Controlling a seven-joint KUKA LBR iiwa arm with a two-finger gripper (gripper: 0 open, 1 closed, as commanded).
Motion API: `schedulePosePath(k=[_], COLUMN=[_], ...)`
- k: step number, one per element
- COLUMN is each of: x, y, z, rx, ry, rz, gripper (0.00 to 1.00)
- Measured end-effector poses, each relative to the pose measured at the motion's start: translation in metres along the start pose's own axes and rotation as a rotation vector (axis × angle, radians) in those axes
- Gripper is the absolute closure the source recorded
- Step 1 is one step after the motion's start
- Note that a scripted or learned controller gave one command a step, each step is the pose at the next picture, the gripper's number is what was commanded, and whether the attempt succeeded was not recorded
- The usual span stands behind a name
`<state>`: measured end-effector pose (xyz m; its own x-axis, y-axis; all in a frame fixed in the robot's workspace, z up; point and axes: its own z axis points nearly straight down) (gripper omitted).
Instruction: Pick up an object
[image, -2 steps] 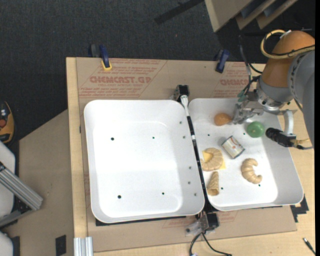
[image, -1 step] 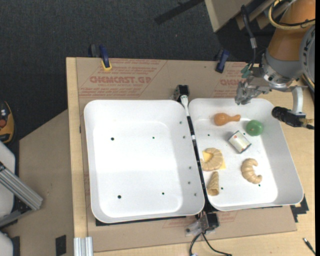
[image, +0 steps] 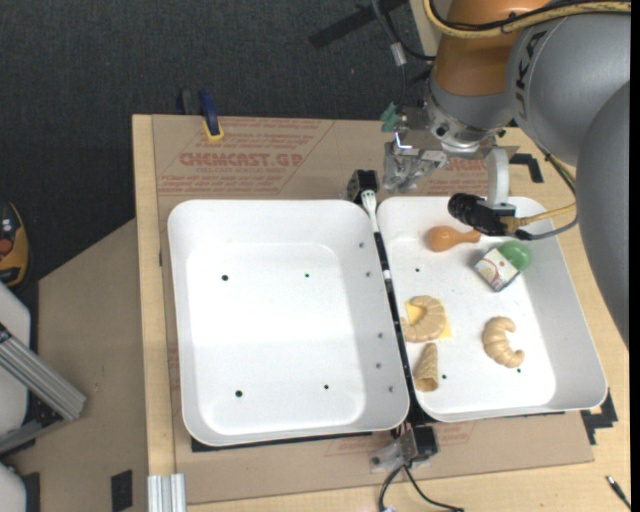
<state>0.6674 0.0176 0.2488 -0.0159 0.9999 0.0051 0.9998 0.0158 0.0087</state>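
Treat the desk (image: 250, 150) as the base. It is a flat brown board, printed in red along its far edge, and it carries both bins side by side so that one reach serves either.

The arm (image: 560, 70), smooth grey with an orange band, enters over the desk's far right corner.

The left bin (image: 190, 300) is a shallow white plastic tray with rounded corners; its floor shows a few small dark holes. The right bin (image: 570, 330) has the same form and holds every candidate, so look there for the object to pick:

- Croissant (image: 503, 340): curved, ridged, pale brown, toward the bin's near right corner.
- Round pastry (image: 425, 318): lies on a yellow slice, at the left wall.
- Small carton (image: 500, 267): boxy, white, touching a green cap, toward the far right.
- Pear-shaped piece (image: 450, 238): smooth, tan-orange, near the far edge.
- Bread wedge (image: 427, 365): narrow, crusty, at the near left.

The items lie apart, which likely favours a clean single grasp.

The gripper (image: 410, 165), bare metal, hangs at the right bin's far left corner, apart from every item. You cannot tell whether it is open or closed.
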Motion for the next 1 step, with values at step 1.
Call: schedulePosePath(k=[1], x=[0.0407], y=[0.0022], z=[-0.1276], rx=[-0.009], ry=[-0.002], rz=[0.009], gripper=[1.00])
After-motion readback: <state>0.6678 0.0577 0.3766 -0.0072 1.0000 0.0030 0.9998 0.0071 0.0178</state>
